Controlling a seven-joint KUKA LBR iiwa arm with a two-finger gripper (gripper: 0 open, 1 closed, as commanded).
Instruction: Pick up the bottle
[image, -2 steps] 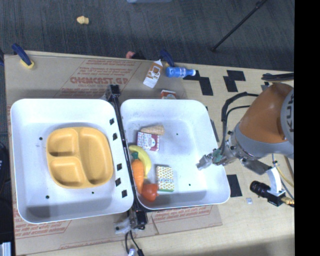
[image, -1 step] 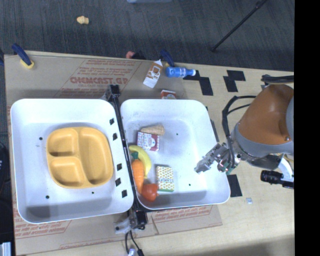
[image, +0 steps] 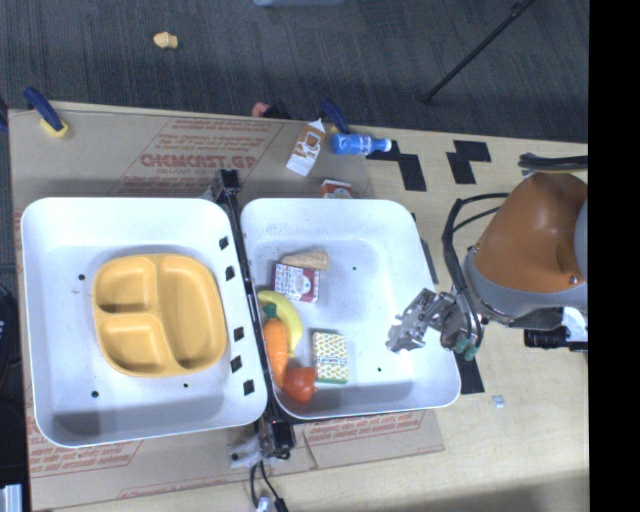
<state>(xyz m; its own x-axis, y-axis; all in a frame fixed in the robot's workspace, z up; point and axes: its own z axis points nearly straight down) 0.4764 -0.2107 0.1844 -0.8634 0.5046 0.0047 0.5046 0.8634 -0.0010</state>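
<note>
Bottle (image: 358, 145), blue, lies outside bins on bench near far edge, long axis along that edge. Gripper (image: 412, 326) over right bin's (image: 380, 225) right side, well apart; jaw state unclear.

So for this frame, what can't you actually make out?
- Gripper over the right bin: too small and blurred to tell how it stands.
- Blue bottle on the bench behind the bins: label unreadable, too small.
- Tomato: partly tucked under the carrot.
- Small cartons: print blurred.
- Arm: cut off at the right edge.
</note>
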